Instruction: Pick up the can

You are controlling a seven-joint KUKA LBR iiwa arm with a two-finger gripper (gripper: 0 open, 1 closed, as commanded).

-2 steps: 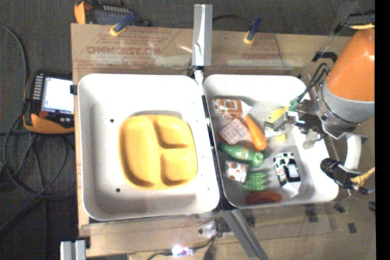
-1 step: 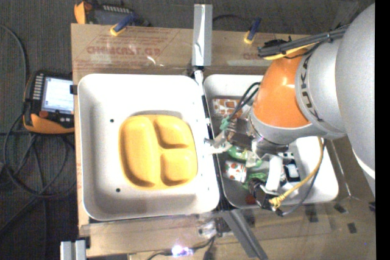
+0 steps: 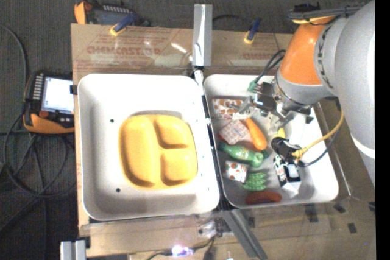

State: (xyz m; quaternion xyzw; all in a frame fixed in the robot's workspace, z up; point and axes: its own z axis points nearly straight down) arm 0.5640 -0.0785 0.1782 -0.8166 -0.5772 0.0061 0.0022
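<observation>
Pincer (image 3: 264,103): dark mechanism at the end of the grey arm with an orange band (image 3: 304,58), reaching in from the right and set over the upper middle of the right shallow white bin (image 3: 326,189). Whether it is wide or narrow cannot be told; nothing is seen held in it.

Small can with a white, red and green label (image 3: 236,171): lying in the lower left part of the right bin, near the bin's left wall, well apart from the pincer. Its outline is small and not sharp.

Other contents of the right bin:
- orange plastic carrot (image 3: 256,134), slanted, just below the pincer;
- green plastic bottle (image 3: 242,153), lying on its side, just above the can;
- red-and-white patterned carton (image 3: 227,108), upper left corner;
- pink chequered packet (image 3: 233,131), between carton and bottle;
- green pea pod (image 3: 256,179), just right of the can;
- red sausage (image 3: 264,196), near the front wall;
- black-and-white item (image 3: 288,172), kind unclear.

Left shallow white bin (image 3: 91,149): holds a yellow divided plastic tray (image 3: 158,150) at its centre.

Desk (image 3: 146,49): brown board surface under both bins.
</observation>
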